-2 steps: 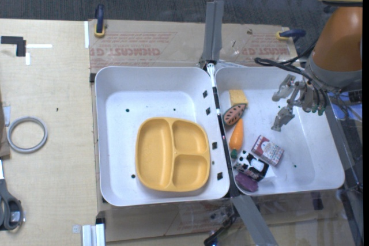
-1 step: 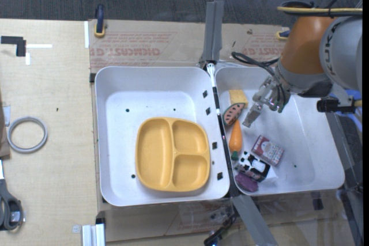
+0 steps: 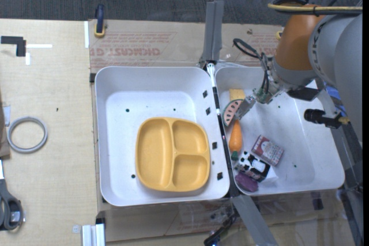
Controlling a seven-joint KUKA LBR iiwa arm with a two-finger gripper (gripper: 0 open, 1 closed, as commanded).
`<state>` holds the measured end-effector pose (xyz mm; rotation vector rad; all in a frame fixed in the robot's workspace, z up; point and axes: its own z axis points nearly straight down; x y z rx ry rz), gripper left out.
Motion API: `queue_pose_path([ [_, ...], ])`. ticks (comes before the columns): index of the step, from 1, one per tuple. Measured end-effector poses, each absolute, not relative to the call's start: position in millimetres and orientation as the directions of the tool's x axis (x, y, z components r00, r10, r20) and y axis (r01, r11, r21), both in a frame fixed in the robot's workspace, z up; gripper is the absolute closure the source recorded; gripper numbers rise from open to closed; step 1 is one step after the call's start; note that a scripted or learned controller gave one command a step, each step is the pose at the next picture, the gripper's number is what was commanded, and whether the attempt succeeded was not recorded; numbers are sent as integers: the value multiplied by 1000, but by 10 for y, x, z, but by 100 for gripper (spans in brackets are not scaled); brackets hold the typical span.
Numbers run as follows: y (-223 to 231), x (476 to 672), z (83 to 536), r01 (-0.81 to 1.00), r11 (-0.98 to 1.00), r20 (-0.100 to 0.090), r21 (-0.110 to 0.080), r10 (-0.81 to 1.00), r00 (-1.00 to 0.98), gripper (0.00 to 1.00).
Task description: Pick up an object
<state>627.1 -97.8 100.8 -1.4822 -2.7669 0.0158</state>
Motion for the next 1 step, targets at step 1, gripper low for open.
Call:
queue_pose_path([
  [1,-1107,6531,897,954,299,9,-26,954,-299,0],
])
